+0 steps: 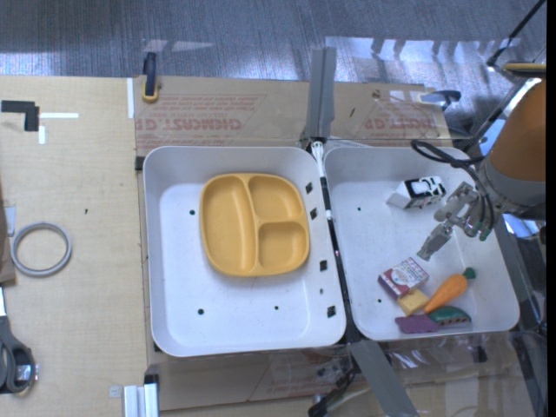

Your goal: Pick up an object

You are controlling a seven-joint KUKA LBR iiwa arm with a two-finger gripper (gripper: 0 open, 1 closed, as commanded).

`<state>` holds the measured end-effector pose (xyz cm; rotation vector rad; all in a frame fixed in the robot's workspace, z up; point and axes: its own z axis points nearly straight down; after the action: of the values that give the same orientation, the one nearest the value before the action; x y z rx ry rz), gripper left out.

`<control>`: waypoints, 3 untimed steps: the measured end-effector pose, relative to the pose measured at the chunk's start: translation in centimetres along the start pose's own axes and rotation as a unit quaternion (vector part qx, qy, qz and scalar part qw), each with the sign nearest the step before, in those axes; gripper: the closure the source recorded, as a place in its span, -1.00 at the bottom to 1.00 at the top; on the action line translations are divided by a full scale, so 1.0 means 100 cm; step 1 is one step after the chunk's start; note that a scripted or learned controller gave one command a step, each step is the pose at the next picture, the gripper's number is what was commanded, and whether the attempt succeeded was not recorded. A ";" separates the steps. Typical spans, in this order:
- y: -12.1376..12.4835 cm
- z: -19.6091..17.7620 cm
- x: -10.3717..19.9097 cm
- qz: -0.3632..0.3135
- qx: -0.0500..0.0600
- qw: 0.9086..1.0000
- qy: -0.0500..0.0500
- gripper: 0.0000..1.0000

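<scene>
Orange toy carrot with green tip lies in right white bin, among a red-white packet, yellow block, purple piece. Two-finger metal gripper hangs above them, holding nothing; finger spread indiscernible.

Two bins sit side by side on the bench. The left bin holds a divided plate at its middle. In the right bin, a small toy, perhaps a car, lies toward the top; a carton, a carrot and a few other small pieces cluster at the lower right. The gripper hangs between toy and cluster. A ring lies at the frame's left edge.
</scene>
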<state>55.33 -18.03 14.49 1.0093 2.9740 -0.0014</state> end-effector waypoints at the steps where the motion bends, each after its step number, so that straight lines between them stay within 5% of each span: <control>1: -0.011 0.053 -0.010 0.127 0.000 0.992 0.000 -1.00; 2: 0.036 0.053 -0.054 0.256 0.000 0.967 -0.001 -1.00; 3: 0.058 0.030 -0.069 0.291 0.008 0.957 0.008 -1.00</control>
<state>64.34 -17.62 11.48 1.8426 2.5685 -0.0160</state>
